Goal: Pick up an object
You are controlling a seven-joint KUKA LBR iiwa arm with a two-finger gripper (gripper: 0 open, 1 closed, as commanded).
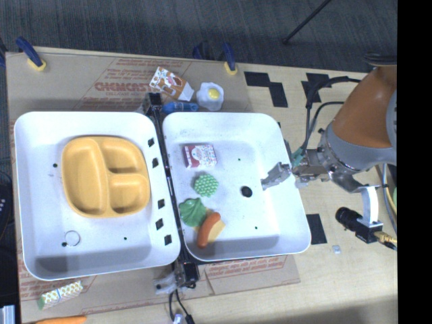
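Pincer: the gripper (275, 175) is seen at the right rim of the right bin (294, 216), low over the rim; whether it is wide or narrow cannot be told, and nothing is seen held in it.
Nearest item: a small dark round spot (246, 192) lies on the bin floor just beside the pincer; its nature cannot be made out.
Likely targets: four small items are clustered toward the bin's left half, well apart from the pincer.
Red packet (200, 156): judged light and flat, probably slippery film; best taken across its short edges.
Green dotted ball (206, 184): judged light and fairly firm; a hold across its middle is advised, since it may roll.
Leafy green piece (192, 211): judged soft and irregular; touching the orange piece.
Orange piece (210, 229): judged stiff, smooth toy food, near the bin's front wall; a grasp across its narrow width is suggested.
Left bin (27, 181): a yellow divided tray (106, 175) is held there, judged too broad for the pincer.
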